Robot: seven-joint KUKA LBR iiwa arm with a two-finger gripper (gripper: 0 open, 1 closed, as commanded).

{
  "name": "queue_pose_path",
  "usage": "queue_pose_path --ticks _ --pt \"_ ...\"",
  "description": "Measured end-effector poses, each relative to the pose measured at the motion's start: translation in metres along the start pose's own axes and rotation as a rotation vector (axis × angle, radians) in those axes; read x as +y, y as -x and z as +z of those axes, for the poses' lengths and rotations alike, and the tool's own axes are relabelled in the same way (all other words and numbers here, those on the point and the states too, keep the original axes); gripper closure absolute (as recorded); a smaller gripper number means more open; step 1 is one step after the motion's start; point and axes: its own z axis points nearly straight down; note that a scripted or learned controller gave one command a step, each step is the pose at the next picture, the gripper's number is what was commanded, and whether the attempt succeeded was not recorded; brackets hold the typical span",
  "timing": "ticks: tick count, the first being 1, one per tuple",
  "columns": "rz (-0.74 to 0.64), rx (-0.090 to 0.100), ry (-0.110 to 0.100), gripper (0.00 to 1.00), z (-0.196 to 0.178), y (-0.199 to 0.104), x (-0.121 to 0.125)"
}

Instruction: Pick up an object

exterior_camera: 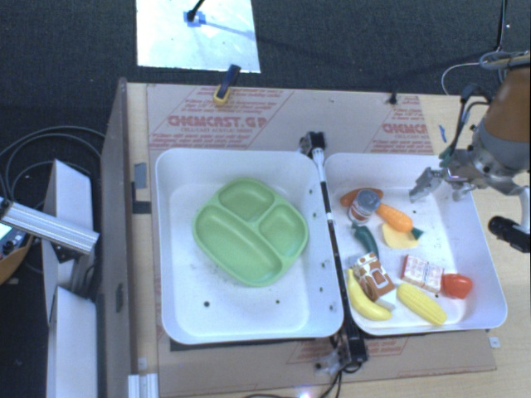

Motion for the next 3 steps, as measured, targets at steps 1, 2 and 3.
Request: queue_pose_path --ticks 1,2,3 --pt "0.003 0.0 0.001 0.0 0.074 -0.067 0.039" --pt "-0.004 0.001 0.013 0.0 0.097 -0.093 0.059" --pt "-0.003 -0.001 0.003 1.0 0.09 -0.091 0.055"
